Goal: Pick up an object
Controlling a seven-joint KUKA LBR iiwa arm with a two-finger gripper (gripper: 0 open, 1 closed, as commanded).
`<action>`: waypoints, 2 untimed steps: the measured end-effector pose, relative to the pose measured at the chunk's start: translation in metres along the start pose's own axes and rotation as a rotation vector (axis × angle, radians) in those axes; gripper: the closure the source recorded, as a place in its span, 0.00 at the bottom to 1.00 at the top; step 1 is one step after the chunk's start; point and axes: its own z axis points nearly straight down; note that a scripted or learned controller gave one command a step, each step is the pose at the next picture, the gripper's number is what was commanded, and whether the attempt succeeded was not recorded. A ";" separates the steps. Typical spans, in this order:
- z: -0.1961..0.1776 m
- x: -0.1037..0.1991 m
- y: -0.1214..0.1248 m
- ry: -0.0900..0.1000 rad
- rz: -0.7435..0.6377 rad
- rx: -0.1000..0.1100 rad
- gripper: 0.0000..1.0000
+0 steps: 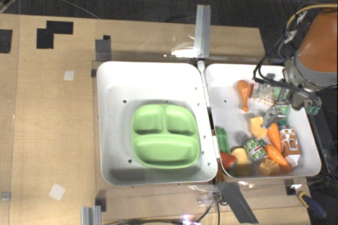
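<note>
One fixed camera, mounted above the bench at moderate height, looks down at a slant on both white bins, with the arm entering from right of the bins.

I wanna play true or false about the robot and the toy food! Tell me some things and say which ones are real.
1. The green tray sits in the left bin. True.
2. The green tray is piled with toy food. False: its compartments hold nothing; the toys lie in the right bin.
3. The gripper hangs over the right bin. True.
4. Two orange carrots lie near the right bin's front corner. True.
5. The arm reaches in from the left side of the picture. False: it comes in from the right.
6. The chicken drumstick lies in the left bin. False: it lies in the right bin, toward the back.
</note>
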 end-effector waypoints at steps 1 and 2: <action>0.136 -0.020 -0.006 0.006 -0.150 -0.003 0.00; 0.143 0.031 -0.008 -0.014 -0.258 0.003 0.00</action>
